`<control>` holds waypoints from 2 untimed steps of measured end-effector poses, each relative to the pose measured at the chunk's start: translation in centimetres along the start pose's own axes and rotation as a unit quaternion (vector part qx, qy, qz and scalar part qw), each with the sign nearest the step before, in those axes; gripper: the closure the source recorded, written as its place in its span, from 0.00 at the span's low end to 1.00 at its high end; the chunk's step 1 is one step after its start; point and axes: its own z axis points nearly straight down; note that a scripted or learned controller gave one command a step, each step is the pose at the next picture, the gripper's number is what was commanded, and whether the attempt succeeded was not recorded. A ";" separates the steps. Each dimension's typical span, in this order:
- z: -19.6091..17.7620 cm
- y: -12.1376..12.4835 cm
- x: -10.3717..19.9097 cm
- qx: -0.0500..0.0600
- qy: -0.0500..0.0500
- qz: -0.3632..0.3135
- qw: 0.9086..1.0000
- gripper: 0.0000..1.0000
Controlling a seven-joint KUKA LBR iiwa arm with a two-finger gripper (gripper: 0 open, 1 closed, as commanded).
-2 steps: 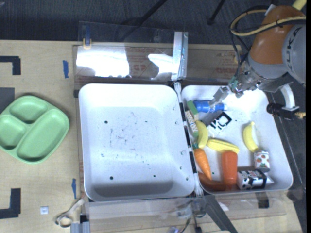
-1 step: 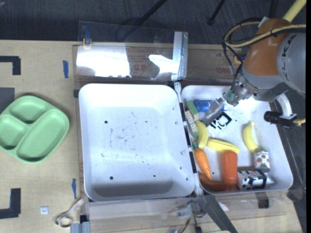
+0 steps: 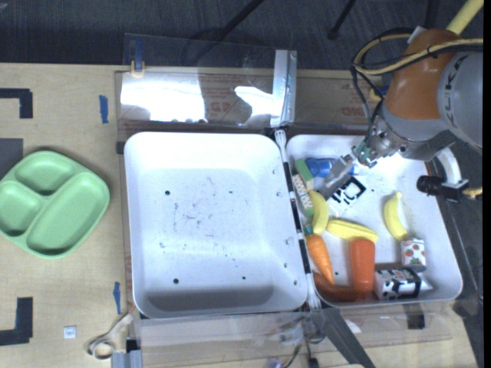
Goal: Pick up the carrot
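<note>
The carrot point(image 3: 320, 258) is orange and tapered. It lies in the right bin point(image 3: 449, 278) against the left wall, near the front, with its tip toward the front. My gripper point(image 3: 340, 179) hangs over the back left part of that bin, above a blue item point(image 3: 319, 165) and a black-and-white item point(image 3: 350, 193). It is well behind the carrot and apart from it. Nothing shows in its grasp.
An orange cylinder point(image 3: 363, 265) stands just right of the carrot, with yellow bananas point(image 3: 350, 229) point(image 3: 394, 216) behind it. A spotted black-and-white can point(image 3: 399, 283) and a small box point(image 3: 413, 251) lie at the front right. The left bin point(image 3: 207, 205) and a green divided plate point(image 3: 51, 202) lie further left.
</note>
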 end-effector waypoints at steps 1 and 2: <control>-1.1 0.2 0.0 -0.002 -0.001 0.000 1.000 1.00; -6.2 -0.8 0.2 -0.001 -0.001 -0.013 1.000 1.00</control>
